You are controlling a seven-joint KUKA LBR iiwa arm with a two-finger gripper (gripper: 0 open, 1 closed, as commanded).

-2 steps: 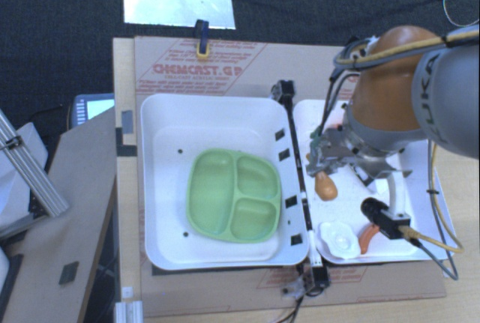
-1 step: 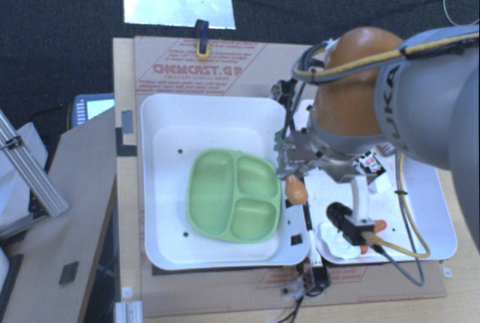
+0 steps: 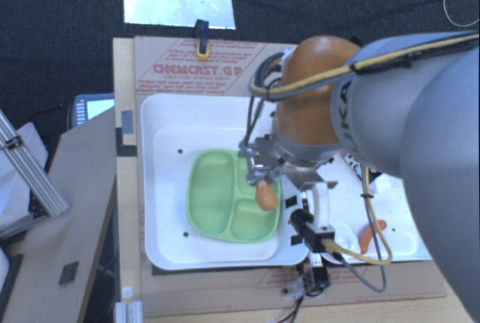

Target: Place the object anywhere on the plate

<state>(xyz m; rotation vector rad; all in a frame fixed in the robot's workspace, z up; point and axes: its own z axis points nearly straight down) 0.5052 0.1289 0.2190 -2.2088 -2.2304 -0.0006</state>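
The claw (image 3: 260,177) hangs over the right-hand part of the green divided plate (image 3: 214,194), which lies in the left white bin (image 3: 161,164) at the middle of the frame. Just under the metal fingers sits a small orange object (image 3: 265,198), rounded and a little like a tiny carrot or sausage. It is right at the fingertips, but whether the claw is clamped on it or parted around it I cannot tell from this slant; the wrist hides the gap.

The main risk, as I judge it, is the edge. The orange object is close to the plate's right rim and over a ridge between compartments, so if it is let go from any height it could roll or bounce off the rim into the bin, and the placing would not count. If it is not truly held, it may already be resting there, and a sideways drag by the fingers could knock it out.

Its long axis seems to run roughly up and down the frame, leaning slightly, its lower end toward the bottom right. Which end is the tip is too small to tell.

Another orange piece (image 3: 366,237) lies in the right bin (image 3: 401,243), at the lower right.
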